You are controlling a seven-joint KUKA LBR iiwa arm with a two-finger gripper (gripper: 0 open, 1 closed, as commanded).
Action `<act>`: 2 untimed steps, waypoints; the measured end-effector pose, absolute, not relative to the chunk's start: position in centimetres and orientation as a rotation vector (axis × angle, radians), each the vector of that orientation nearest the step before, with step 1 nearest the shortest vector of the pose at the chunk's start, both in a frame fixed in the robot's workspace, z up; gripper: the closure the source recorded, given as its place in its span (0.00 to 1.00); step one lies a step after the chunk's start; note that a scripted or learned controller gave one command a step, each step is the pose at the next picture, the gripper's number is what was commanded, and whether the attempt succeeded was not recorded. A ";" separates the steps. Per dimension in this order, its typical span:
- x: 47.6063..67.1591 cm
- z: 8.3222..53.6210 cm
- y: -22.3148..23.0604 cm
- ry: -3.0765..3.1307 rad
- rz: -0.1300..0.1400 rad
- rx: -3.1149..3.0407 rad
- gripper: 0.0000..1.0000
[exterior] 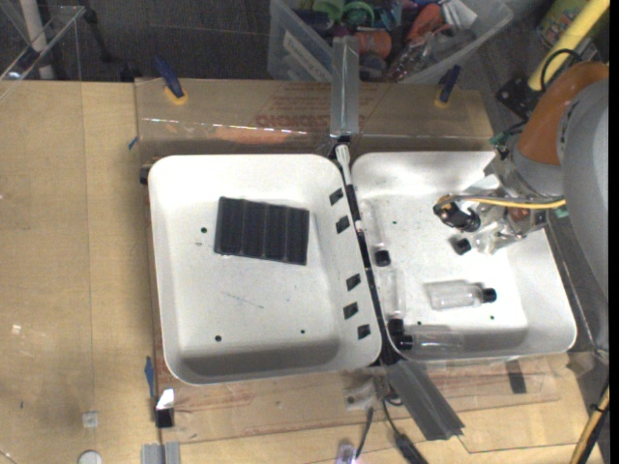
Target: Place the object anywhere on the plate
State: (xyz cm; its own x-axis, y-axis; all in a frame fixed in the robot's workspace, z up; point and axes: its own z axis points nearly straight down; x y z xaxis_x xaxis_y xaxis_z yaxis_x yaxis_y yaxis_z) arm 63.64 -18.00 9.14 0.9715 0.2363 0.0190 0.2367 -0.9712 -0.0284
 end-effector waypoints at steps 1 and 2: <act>64.1 9.1 -17.3 -0.336 -0.014 -3.111 1.00; 66.2 9.1 -15.9 -0.330 -0.013 -3.128 1.00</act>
